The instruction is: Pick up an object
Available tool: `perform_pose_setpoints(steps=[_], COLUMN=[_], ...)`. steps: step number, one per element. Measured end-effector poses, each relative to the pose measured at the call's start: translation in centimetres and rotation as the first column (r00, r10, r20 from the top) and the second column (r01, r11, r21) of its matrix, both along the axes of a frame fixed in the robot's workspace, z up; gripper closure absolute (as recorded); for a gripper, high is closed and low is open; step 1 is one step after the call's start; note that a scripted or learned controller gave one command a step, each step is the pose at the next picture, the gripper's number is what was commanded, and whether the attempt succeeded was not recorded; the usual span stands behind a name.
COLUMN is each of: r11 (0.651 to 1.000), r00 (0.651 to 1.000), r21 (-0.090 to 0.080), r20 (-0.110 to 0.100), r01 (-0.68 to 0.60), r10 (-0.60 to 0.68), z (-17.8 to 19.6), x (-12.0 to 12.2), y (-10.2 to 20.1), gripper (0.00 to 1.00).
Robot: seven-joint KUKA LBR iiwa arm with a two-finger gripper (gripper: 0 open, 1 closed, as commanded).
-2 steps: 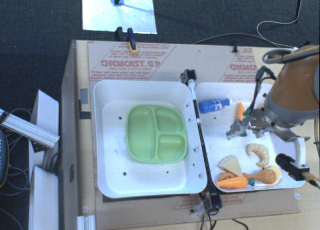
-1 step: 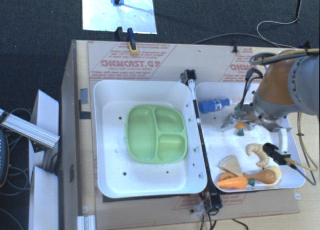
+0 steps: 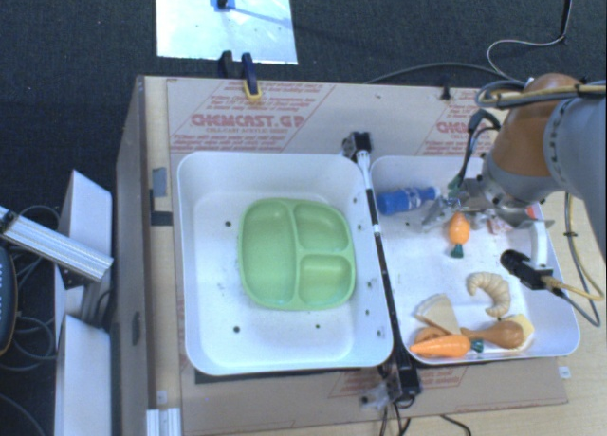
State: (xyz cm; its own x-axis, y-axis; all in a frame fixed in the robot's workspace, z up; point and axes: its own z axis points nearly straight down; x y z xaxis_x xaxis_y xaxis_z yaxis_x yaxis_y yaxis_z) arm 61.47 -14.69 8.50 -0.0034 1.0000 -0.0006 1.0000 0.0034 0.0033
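My gripper [image 3: 457,205] hangs low in the right bin [image 3: 560,330], at its far side. A small orange fruit with a green stem [image 3: 459,229] lies directly under it, close to or touching it; I cannot tell which. A blue bottle [image 3: 402,200] lies on its side just left of the gripper. Nearer the front of this bin are a pale croissant [image 3: 488,289], a tan wedge [image 3: 438,313], an orange carrot [image 3: 440,347] and a brown drumstick [image 3: 501,334]. The grey arm with its orange band [image 3: 526,140] comes in from the right.
The left bin [image 3: 204,235] holds a green divided plate [image 3: 296,254]. A black divider strip [image 3: 377,245] runs between the bins. Cables and a black connector [image 3: 524,269] hang off the arm over the right bin's right side.
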Motion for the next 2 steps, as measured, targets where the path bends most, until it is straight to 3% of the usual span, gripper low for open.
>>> perform_pose_setpoints(steps=[1,2], r11=[1.0,1.0], r00=[1.0,1.0], r21=[0.0,0.001], r20=[0.002,0.0], r01=[-0.002,-0.002], r10=[0.002,0.002], z=[1.1,6.0], x=[0.1,2.1], y=[0.0,4.6], gripper=[1.0,1.0])
